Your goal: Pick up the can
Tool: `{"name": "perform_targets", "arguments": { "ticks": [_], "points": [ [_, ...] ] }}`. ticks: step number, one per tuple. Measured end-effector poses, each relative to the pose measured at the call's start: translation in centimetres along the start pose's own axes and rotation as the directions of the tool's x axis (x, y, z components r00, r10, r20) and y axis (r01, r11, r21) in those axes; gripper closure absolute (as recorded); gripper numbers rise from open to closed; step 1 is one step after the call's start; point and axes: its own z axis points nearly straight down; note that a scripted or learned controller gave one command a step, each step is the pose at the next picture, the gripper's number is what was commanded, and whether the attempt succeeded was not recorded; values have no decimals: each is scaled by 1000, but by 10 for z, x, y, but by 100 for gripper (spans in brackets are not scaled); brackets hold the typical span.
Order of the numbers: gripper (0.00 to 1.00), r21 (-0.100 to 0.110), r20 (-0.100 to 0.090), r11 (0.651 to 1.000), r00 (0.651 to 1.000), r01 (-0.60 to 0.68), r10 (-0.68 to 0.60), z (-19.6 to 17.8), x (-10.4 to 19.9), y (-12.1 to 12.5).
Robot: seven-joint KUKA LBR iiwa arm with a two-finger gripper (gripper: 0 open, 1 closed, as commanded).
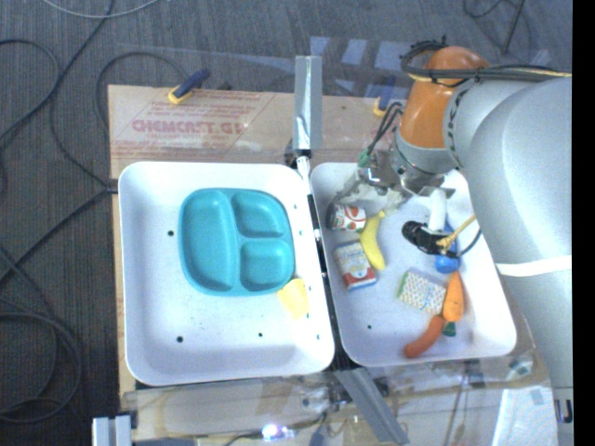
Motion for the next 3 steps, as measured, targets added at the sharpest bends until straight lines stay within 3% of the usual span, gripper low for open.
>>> {"name": "perform_targets", "arguments": {
  "ticks": [1,2,3],
  "points": [
    [0,-13,-1,998,998,-63,63,2,3,-19],
    [0,-12,-1,997,997,-72,72,2,-7,-29],
    [0,-14,-6,957,957,-291,291,2,2,-55]
  ]
}}
